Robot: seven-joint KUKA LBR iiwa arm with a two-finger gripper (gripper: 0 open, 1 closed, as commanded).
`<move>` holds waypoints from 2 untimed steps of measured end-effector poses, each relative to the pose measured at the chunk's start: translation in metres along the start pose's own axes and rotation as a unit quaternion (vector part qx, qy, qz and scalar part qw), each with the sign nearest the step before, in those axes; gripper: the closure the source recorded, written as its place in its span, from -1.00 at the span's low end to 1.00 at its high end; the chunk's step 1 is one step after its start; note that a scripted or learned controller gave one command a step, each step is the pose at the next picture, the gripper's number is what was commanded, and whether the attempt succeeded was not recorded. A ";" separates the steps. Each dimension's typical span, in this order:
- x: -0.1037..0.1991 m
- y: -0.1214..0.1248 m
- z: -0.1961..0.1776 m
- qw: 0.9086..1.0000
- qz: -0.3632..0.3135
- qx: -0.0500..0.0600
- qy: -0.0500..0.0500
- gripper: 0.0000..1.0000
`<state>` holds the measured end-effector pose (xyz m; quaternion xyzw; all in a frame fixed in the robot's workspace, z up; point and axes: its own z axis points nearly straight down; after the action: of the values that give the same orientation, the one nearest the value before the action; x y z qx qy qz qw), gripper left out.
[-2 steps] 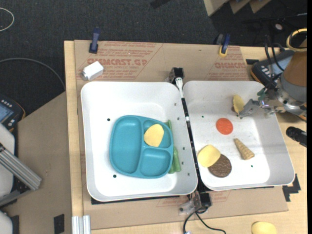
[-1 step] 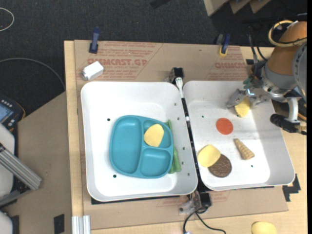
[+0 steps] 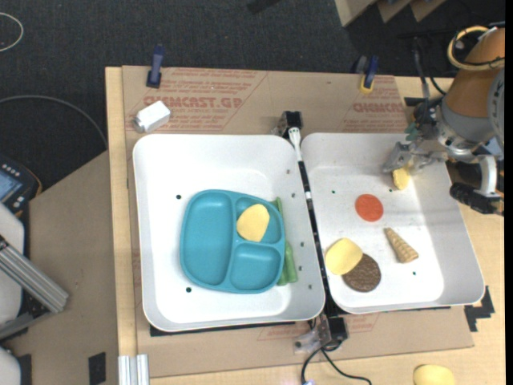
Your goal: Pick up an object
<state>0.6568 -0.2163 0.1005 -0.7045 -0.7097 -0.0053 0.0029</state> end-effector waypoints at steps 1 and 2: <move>0.129 -0.009 0.009 1.000 -0.001 -0.005 -0.008 1.00; 0.125 -0.008 -0.004 1.000 0.003 -0.005 -0.006 1.00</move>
<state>0.6474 -0.0913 0.1056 -0.7065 -0.7077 -0.0044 -0.0046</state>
